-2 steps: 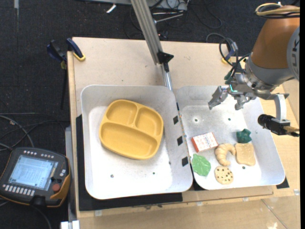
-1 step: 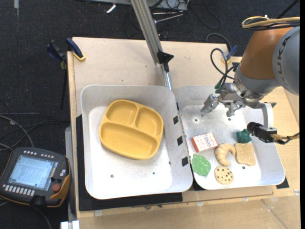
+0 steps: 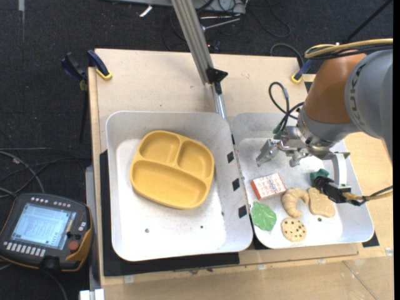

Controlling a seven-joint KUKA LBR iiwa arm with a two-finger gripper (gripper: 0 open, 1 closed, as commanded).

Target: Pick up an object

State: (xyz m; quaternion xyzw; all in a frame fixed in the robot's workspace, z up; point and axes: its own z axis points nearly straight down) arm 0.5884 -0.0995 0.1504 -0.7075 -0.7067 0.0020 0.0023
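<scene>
My gripper (image 3: 279, 157) hangs over the back part of the right bin (image 3: 250, 125), open, with nothing between its fingers. Just in front of it lies a red and white packet (image 3: 268, 185). To the packet's right are a croissant (image 3: 292, 200) and a tan bread piece (image 3: 322, 206). A green leaf (image 3: 263, 215) and a chocolate-chip cookie (image 3: 293, 229) lie near the bin's front edge. Beside the wrist, a small green piece (image 3: 321, 174) peeks out.
The left bin (image 3: 125, 230) holds a yellow divided plate (image 3: 172, 168). A metal pole (image 3: 195, 36) slants over the bench's back to the gap between the bins. A teach pendant (image 3: 42, 230) lies on the floor at the left.
</scene>
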